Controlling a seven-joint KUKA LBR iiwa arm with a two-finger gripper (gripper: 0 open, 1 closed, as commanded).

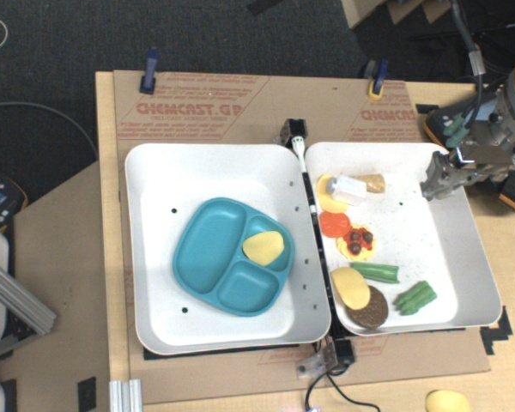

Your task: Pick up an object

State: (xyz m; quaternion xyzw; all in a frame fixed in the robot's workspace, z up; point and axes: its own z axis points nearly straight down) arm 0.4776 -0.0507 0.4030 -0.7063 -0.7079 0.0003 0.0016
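End effector at the right bin's far corner, toy food spread below it

The end effector (438, 183) sits over the upper right corner of the right bin (463, 230), at the rim, with grey wrist hardware and cables behind it to the right. Whether its fingers are apart or together cannot be told at this angle, and nothing shows between them.

Nearest to it in the right bin, well to its left, lies a white block (348, 187) with a small tan piece (375, 183) touching its right end. Both rest on or against a yellow round piece (330, 197) by the bin's left wall. Just below that is an orange-red piece (334, 224), and beside it a small cluster of dark red berries on yellow (359, 241).

Lower in the bin, a green pea pod (376, 272) lies crosswise. A second green vegetable (415, 297) sits near the bottom right, apart from the pod. At the bottom left, a pale yellow oval (352, 287) overlaps a dark brown disc (369, 308).

The left bin (154, 187) holds a teal divided plate (219, 256), tilted diagonally. A yellow lemon-like piece (263, 247) rests in its right compartment.

Both bins stand on a cardboard sheet (197, 101) printed with red lettering, held at the far edge by a blue clamp (148, 71) and a yellow and blue clamp (377, 79). A yellow object (446, 400) lies on the bench at the bottom right.
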